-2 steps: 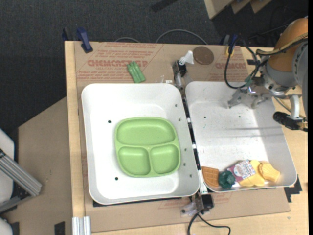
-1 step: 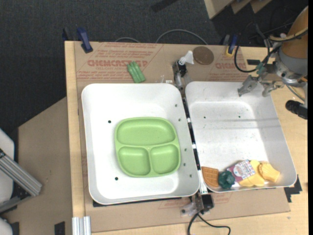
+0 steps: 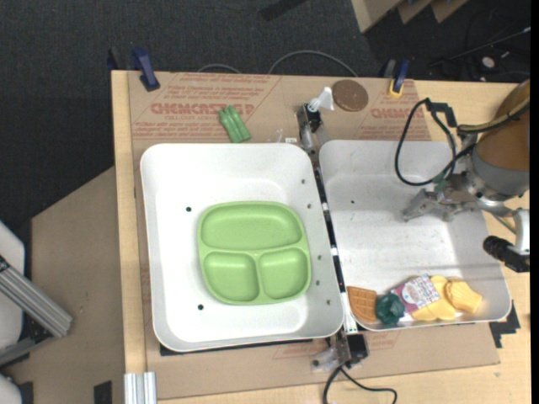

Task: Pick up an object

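End effector (image 3: 431, 206) fingers blurred, unclear.

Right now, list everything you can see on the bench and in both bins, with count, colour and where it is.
Divided plate: one, light green, three compartments, middle of the left bin.
Left bin: one, white, left half of the bench.
Right bin: one, white, right half of the bench.
Small toy items: a cluster, count unclear, yellow, orange, pink and dark teal, along the right bin's near edge.
Green piece: one, green, on the cardboard behind the left bin.
Brown disc: one, brown, on the cardboard behind the right bin.
Clamps: two, blue, far edge of the bench, one towards each corner.
Cable: one, black, looping over the right bin's far right.
Gripper: one, grey, over the right bin's far right part, above the bin floor.
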### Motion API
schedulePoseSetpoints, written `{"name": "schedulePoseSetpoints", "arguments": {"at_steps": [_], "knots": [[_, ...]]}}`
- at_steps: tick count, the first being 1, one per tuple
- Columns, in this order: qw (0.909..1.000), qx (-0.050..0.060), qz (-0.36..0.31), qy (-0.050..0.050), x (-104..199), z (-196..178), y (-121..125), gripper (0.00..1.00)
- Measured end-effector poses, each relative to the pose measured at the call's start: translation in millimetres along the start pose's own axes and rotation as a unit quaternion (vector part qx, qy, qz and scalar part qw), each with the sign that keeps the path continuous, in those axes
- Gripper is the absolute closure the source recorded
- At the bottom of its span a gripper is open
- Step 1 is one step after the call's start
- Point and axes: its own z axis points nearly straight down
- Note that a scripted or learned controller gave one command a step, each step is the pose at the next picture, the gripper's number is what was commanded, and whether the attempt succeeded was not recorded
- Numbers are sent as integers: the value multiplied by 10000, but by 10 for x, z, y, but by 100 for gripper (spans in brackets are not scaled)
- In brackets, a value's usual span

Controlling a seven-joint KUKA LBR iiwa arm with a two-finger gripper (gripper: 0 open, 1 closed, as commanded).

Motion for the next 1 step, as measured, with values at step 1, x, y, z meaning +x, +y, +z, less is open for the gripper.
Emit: {"name": "schedulePoseSetpoints", "arguments": {"at_steps": [1], "knots": [[9999, -93, -17, -65, -16, -845, 506, 0]]}}
